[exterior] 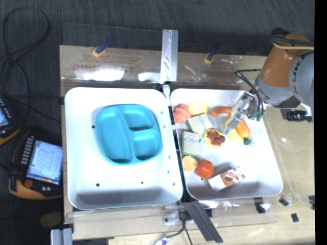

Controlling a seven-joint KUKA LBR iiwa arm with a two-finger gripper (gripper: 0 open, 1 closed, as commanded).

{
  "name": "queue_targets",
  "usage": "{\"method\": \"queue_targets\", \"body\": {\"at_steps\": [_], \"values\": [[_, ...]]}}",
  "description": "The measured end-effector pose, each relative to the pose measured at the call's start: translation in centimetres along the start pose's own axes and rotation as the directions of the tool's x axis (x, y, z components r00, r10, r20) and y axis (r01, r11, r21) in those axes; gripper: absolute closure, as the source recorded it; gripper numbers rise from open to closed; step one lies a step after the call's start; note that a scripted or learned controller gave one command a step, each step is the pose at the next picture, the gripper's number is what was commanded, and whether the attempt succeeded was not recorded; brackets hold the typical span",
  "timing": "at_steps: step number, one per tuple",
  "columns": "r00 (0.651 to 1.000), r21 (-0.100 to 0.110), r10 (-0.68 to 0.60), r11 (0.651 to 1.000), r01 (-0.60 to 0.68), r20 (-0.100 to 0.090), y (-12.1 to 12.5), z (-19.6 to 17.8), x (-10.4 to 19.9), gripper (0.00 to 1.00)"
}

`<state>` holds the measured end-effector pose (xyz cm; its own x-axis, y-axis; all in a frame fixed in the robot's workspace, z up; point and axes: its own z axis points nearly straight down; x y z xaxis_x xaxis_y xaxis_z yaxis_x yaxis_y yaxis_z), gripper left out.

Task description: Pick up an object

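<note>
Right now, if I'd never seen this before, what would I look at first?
Probably the big blue divided plate, lying alone in the left bin. Next, the bright heap of toy food in the right bin: a red tomato, a carrot and a small pizza among them. The grey and orange arm reaches in from the right, its gripper over that heap.

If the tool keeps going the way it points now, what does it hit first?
Probably the small pizza-like toy, just beyond the tool tips, down-left in the right bin. Depth is unclear from this slant.
</note>
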<state>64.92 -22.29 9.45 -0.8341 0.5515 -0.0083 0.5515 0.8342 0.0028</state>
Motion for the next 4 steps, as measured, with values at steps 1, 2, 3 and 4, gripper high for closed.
{"method": "queue_targets", "body": {"at_steps": [1, 2, 3, 4], "values": [[1.000, 0.001, -0.001, 1.000, 0.001, 0.016, 0.1, -1.2, -0.3, 1.00], [0.891, 0.002, 0.454, 0.891, -0.454, 0.004, 1.1, 0.4, 1.6, 1.00], [0.891, 0.003, 0.454, 0.891, -0.454, 0.004, 1.2, 0.6, 1.6, 0.00], [0.623, -0.011, 0.782, 0.623, -0.782, -0.011, -2.6, 0.1, 6.0, 0.00]]}}
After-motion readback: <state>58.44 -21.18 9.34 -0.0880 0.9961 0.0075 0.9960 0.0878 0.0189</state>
